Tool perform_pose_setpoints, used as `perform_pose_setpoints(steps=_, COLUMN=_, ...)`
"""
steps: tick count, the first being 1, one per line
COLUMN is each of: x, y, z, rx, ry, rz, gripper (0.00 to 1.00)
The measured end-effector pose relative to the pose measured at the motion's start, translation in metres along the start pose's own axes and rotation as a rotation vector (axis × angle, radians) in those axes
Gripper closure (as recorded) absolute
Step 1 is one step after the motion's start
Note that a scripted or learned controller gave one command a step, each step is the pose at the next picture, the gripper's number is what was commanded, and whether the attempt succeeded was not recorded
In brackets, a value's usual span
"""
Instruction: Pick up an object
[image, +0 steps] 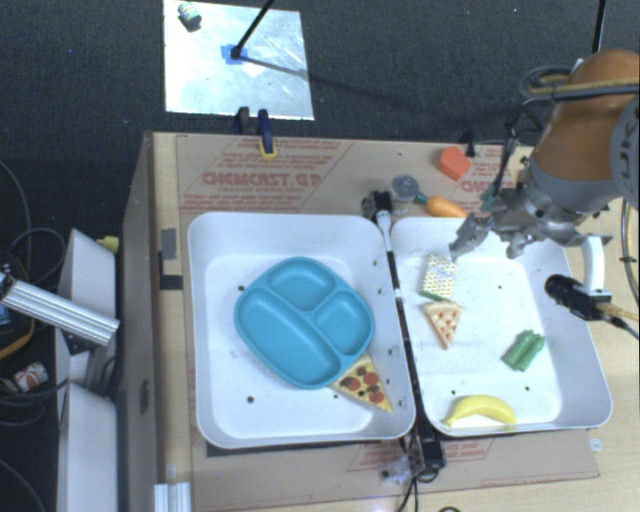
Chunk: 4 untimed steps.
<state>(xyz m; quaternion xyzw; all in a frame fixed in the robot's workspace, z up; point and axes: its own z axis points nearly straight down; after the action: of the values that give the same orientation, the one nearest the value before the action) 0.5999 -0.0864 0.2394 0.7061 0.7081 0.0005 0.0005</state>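
The gripper (492, 236) hangs over the far edge of the right bin (585, 395), its jaws spread with nothing between them. No object has been lifted yet; the step in hand looks like choosing a target and coming down on it.

Closest to the gripper is a small speckled block (439, 274), near the bin's left wall and toward its far side; a pizza slice (443, 321) lies just beside it, toward the near edge. A green piece (522, 349) sits near the middle right, and a banana (479, 409) lies along the near edge.

To do this well, the arm should centre over a single item, probably the block, and turn the jaws so they straddle its narrow side without catching the pizza slice or the bin wall. The flat pizza slice would likely be hard to pinch.
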Motion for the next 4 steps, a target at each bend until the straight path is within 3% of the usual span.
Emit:
perform_pose_setpoints(steps=1, x=0.005, y=0.021, z=0.008, rx=-0.001, ry=0.0, rz=-0.002, gripper=0.0)
perform_pose_setpoints(steps=2, x=-0.005, y=-0.019, z=0.043, rx=0.001, ry=0.0, rz=0.002, gripper=0.0)
perform_pose_setpoints(steps=3, x=-0.006, y=-0.01, z=0.154, rx=0.001, ry=0.0, rz=0.002, gripper=0.0)
perform_pose_setpoints(steps=4, x=-0.006, y=-0.009, z=0.143, rx=-0.002, ry=0.0, rz=0.001, gripper=1.0)
